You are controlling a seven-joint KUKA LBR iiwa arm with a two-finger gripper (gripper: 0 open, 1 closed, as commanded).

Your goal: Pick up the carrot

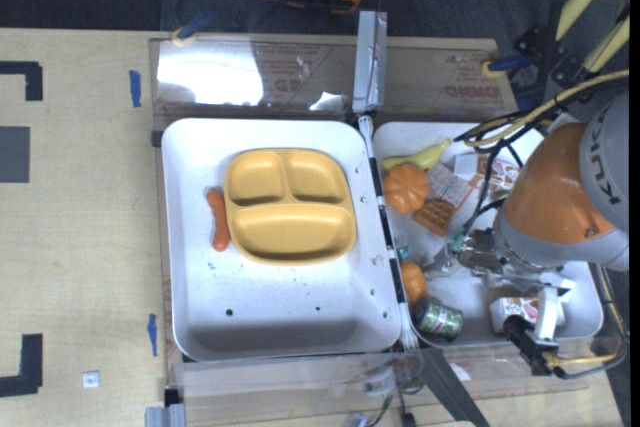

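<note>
While gripper (478, 253) state cannot be told, small orange carrot (411, 279), just beside it, looks light and rigid; grasp mid-body

A carrot (412, 281) lies in the right bin (590, 320) just right of the divider, while a yellow tray (290, 205) fills the left bin (190, 245).

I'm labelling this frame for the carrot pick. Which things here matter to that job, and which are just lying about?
Belongs to the job:
carrot, in the left bin beside the yellow tray
end effector, over the right bin

Just lying about:
yellow divided tray
small pumpkin
banana
green can
snack packets
</note>
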